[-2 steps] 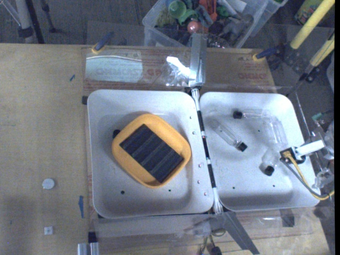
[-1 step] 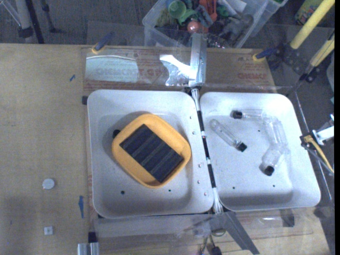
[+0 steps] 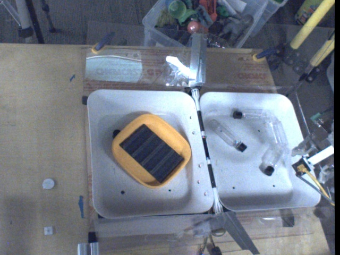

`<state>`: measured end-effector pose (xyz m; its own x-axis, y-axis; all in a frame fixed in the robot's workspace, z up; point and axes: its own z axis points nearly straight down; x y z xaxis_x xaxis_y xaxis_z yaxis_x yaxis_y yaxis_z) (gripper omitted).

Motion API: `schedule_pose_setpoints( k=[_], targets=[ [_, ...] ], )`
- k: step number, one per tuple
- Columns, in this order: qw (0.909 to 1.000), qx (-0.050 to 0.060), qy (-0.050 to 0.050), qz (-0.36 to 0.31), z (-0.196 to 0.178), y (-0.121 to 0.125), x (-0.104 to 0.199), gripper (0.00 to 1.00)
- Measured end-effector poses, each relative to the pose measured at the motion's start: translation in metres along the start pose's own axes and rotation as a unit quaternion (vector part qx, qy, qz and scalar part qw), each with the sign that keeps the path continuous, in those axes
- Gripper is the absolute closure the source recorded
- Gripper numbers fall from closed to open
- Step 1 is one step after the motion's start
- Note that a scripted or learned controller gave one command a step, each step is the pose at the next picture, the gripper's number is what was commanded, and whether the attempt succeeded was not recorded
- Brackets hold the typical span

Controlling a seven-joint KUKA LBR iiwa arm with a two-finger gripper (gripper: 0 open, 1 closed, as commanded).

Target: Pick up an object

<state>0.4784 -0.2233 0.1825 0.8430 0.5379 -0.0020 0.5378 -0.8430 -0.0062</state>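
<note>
This is a robotics lab or test workshop. A plywood counter (image 3: 37, 116) carries two shallow white bins (image 3: 95, 158) set side by side, joined by a row of fasteners, with sheets of clear plastic taped and clamped behind them. The clamps (image 3: 101, 42) grip the counter's far edge. Beyond it stands a clear plastic tote (image 3: 159, 23) heaped with bright toys and odd parts, the sort kept as grasping samples. Bare grey floor, a stand's black legs (image 3: 32, 15) at upper left, yellow padded bars (image 3: 316, 15) at upper right and loose cabling at the right edge complete the rig.
</note>
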Motion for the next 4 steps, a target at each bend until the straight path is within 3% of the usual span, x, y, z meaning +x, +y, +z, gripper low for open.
schedule_pose_setpoints(
  k=[1, 2, 3, 4],
  targets=[
    [0.9991, -0.003, 0.001, -0.041, -0.074, 0.007, 0.011, 0.0],
    [0.9965, -0.004, 0.003, -0.083, 0.096, -0.036, 0.028, 0.0],
    [0.9993, -0.003, 0.0, -0.039, -0.021, -0.009, 0.007, 0.0],
    [0.9975, -0.001, 0.0, -0.07, 0.022, -0.033, 0.077, 0.0]
  ],
)
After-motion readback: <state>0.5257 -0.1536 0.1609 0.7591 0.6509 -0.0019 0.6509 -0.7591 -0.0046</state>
